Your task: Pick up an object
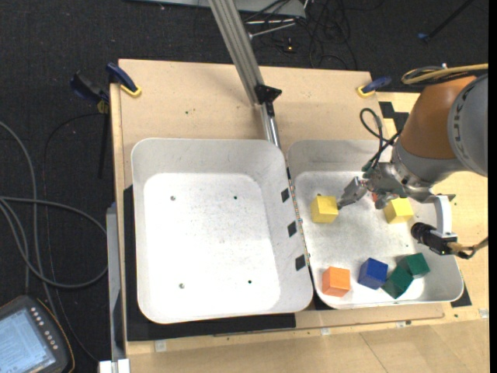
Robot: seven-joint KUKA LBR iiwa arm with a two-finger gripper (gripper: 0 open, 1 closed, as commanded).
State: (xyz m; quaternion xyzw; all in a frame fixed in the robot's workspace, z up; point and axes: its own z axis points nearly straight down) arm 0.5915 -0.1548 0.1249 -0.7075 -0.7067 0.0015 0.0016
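My gripper hangs low over the right bin, between two yellow blocks. One yellow block lies just left of its left finger; the other yellow block lies just to its right. The fingers look spread apart, with nothing between them. Along the bin's front edge lie an orange block, a blue block, a dark green block and a green block. The grey arm with its orange band comes in from the right and hides part of the bin's far right side.
The left bin sits beside the right one, and their rims meet near the middle. A slanted metal pole runs down to the bins' far junction. Black cables loop off the wrist. Blue-and-yellow clamps hold the bench corners.
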